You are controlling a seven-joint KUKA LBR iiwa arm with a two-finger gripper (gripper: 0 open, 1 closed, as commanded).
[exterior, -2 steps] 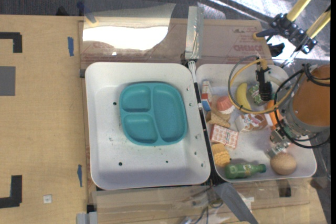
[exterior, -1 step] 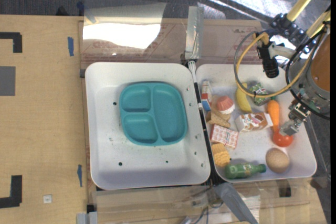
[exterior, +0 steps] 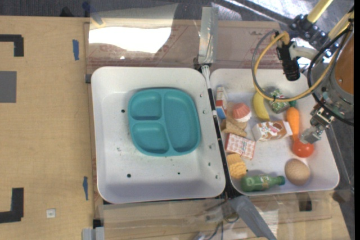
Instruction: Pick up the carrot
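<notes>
The hand [exterior: 313, 133] hung just right of the orange carrot [exterior: 293, 121] in the right bin [exterior: 332, 171]. I cannot tell if it was open or holding anything.

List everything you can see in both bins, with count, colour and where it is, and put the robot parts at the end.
divided plate: one, teal, middle of left bin
carrot: one, orange, right side of right bin
tomato: one, red, just below the carrot
banana: one, yellow, upper middle
egg: one, tan, lower right
bottle: one, green, lying along the front edge
corn: one, yellow, lower left
cracker box: one, white and red, left
small packets near the divider: too blurred to name
gripper: one, grey metal, beside the carrot, above the tomato
arm: one, right edge
</notes>
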